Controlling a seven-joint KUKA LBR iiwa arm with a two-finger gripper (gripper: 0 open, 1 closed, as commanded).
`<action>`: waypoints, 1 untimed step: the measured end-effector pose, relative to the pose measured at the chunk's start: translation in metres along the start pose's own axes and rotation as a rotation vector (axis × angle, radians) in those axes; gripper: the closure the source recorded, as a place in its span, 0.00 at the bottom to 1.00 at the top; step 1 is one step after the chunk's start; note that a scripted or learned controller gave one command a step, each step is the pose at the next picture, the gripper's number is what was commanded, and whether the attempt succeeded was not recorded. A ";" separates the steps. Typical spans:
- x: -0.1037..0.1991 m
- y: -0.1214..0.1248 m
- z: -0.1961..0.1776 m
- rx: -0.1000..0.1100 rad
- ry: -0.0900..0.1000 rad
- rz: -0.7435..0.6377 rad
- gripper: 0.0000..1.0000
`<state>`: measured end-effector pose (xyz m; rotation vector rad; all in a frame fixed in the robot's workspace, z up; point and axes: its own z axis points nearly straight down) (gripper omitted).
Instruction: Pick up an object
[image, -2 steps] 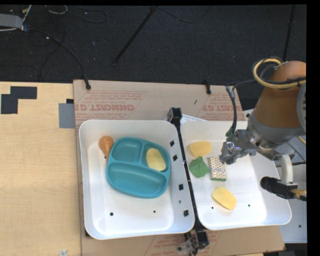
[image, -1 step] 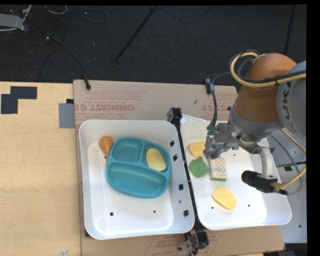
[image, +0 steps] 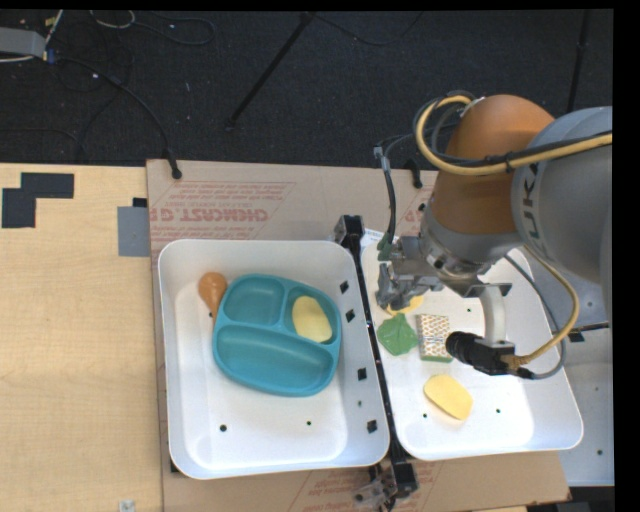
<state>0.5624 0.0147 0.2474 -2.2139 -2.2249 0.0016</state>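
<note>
So far nothing looks lifted: nearest the camera, a yellow piece lies loose in the right bin. Beyond it sit a green piece and a patterned block. Farther back, the gripper hangs low over them, its state unclear.

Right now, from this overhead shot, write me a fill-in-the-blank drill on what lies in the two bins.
1. The teal divided plate lies in the ____ bin.
2. A pale yellow piece sits in one of the plate's ____ compartments.
3. The gripper hangs over the ____ bin, just above a green piece.
4. The orange-brown piece lies ____ the plate, by its upper left edge.

Missing words: left; small; right; outside
</note>
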 end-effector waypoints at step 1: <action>0.046 0.009 0.017 0.002 -0.001 0.002 1.00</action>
